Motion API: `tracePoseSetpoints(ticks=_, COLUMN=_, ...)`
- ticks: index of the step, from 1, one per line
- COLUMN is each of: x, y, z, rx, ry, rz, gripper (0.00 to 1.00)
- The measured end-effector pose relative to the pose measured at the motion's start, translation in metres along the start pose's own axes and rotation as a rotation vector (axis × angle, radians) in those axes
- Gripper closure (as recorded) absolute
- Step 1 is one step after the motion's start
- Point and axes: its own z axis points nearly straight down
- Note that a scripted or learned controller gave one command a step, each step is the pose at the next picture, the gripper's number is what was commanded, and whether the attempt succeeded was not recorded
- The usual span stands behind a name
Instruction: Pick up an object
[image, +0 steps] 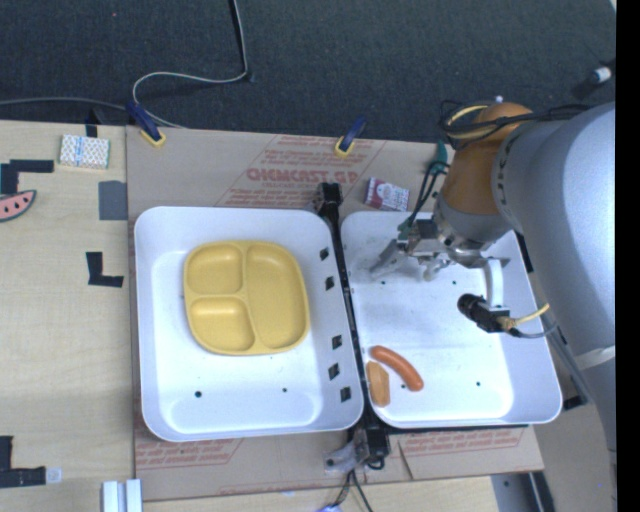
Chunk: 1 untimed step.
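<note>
Two shallow white bins sit side by side on the surface, on brown cardboard. In the left bin (165, 400) you see a yellow divided plate (245, 297), three compartments, lying flat in the upper middle of the bin floor.

Right bin (520, 400): two sausages near the front left corner. The orange-red sausage (398, 367) lies at a slant, its lower end pointing toward the right. The paler sausage (378, 384) sits just beside it to the left, close against the bin's left wall, running front to back. Whether the two touch is hard to tell.

The arm enters from the right, grey with the orange band showing above the wrist. The jaws (395, 258) hang over the upper left part of the right bin, well apart from both sausages. You can make out the two thin fingers spread, open, with nothing between them; white bin floor shows in the gap.

Behind the bins, a small red-and-white packet (385, 194) lies on the cardboard. Two yellow-and-blue clips (350, 137) hold the cardboard's far edge. A black cable runs off toward the top.
</note>
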Motion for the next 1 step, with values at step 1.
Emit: tracePoseSetpoints(ticks=1, x=0.0004, y=0.0, z=-0.0095, rx=0.001, ry=0.0, rz=-0.001, gripper=1.0)
